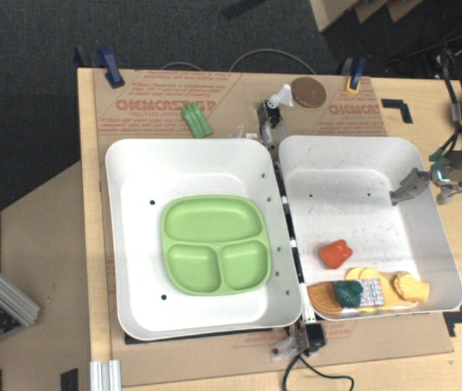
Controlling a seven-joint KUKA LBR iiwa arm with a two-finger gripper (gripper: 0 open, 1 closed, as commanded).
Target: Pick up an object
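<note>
Nothing had been picked up: the gripper (pixel 410 187) hung at the right bin's (pixel 336 149) edge, finger state indiscernible, the red object (pixel 335 253) untouched.

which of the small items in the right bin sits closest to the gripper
The red-orange piece. It lies alone, up the bin from the cluster along the near wall, so it is nearest the gripper at the right rim.

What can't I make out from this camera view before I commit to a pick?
- Gripper: the arm is cut off by the right edge, and the jaws are too small and blurred to judge their opening.
- Pile at the right bin's near wall: green item and yellow pieces overlap a wooden piece; shapes and borders unclear.
- Red object: lies apart, but too small to identify.
- Green item on the cardboard: too small to name.
</note>
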